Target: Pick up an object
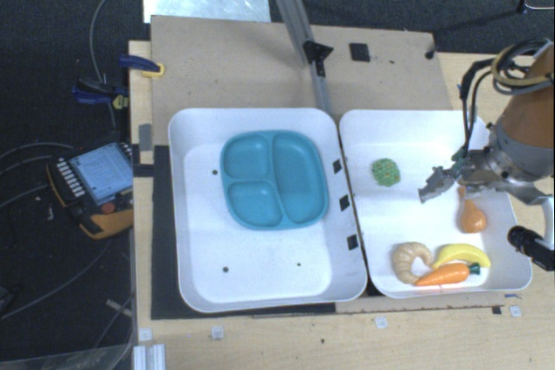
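gripper [436,184] over right bin [408,130], grasp state can't tell | broccoli [386,172] just left | orange pear [473,217], banana [461,254], carrot [444,275], croissant [410,258] near front | blue plate [274,178] in left bin [199,186]

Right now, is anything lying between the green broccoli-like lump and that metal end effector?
No. In the camera view, only bare white bin floor separates the green bumpy lump from the end effector.

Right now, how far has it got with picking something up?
Nothing looks picked up yet. The broccoli, pear, banana, carrot and croissant all lie on the floor of the right bin. In hand: the arm has reached in, and its hand is low between the broccoli and pear, with nothing visible in it. Left to do: close on one item and lift it.
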Available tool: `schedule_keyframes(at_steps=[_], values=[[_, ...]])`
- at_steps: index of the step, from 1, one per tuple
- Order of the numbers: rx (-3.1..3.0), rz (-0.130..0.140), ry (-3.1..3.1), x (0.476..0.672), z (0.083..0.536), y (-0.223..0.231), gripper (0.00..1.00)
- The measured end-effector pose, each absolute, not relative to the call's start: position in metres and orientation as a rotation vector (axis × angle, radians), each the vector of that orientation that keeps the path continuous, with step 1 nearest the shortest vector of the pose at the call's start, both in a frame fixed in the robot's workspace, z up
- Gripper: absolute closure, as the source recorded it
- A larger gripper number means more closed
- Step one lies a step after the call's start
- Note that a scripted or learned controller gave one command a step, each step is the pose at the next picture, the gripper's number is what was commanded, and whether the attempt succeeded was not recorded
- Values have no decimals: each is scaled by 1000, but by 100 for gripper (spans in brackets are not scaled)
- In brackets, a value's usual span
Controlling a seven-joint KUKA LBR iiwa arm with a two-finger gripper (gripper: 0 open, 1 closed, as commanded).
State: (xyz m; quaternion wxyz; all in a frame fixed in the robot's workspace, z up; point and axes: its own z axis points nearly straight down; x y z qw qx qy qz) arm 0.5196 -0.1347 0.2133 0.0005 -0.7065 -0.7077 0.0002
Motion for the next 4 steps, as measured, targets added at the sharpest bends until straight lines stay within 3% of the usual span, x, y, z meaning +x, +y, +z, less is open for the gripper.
schedule_keyframes(at_steps=[2,3,4], values=[[-2218,2,-2220,526,102,-122,0],[-2222,-2,-2224,528,115,-123,100],[-2224,-4,-2225,528,160,-130,100]])
